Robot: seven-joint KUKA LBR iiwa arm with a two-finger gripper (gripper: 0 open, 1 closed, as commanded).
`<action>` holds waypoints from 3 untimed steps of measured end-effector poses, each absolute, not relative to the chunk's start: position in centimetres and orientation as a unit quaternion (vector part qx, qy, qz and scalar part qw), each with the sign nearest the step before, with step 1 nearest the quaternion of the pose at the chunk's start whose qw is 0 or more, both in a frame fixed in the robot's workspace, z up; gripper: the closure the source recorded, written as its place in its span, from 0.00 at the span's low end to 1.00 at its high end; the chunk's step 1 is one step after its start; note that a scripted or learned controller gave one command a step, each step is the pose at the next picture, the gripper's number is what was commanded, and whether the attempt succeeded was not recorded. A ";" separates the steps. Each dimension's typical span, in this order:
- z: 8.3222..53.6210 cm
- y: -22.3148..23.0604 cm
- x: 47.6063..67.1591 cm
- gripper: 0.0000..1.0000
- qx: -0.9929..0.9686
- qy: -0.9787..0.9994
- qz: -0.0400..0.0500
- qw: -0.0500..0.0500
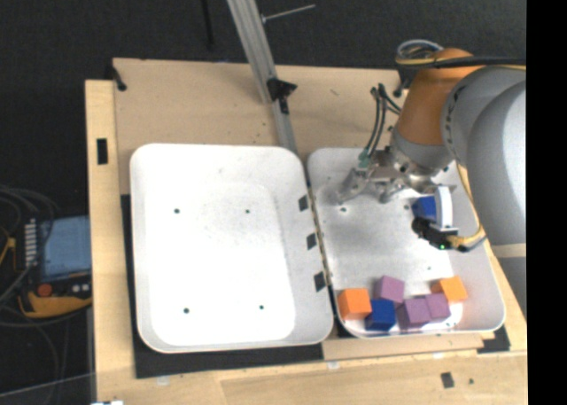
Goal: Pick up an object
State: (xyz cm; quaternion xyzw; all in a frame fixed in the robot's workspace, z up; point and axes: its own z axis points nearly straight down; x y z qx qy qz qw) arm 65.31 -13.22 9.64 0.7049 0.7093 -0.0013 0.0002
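Note:
Several small blocks lie along the near edge of the right bin (354, 244): an orange block (355, 301), a blue block (382, 315), purple blocks (390, 288) (416, 313) (437, 306) and a second orange block (453, 288). My gripper (347, 189) hangs low over the far left part of the right bin, well away from the blocks. Nothing shows under it but bare bin floor. The grey arm with its orange band (434, 93) comes in from the right.
The left bin (213, 244) sits beside the right one, with a row of dark clips (312, 239) along the divide. A slanted metal pole (252, 31) rises behind the bins. A blue device (62, 248) lies off the bench at left.

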 end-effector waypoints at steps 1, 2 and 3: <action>11.0 -13.3 65.5 1.00 0.705 0.709 0.001 0.002; 15.4 -13.4 65.6 1.00 0.705 0.709 0.002 0.002; 20.4 -14.1 65.1 1.00 0.707 0.707 0.002 0.003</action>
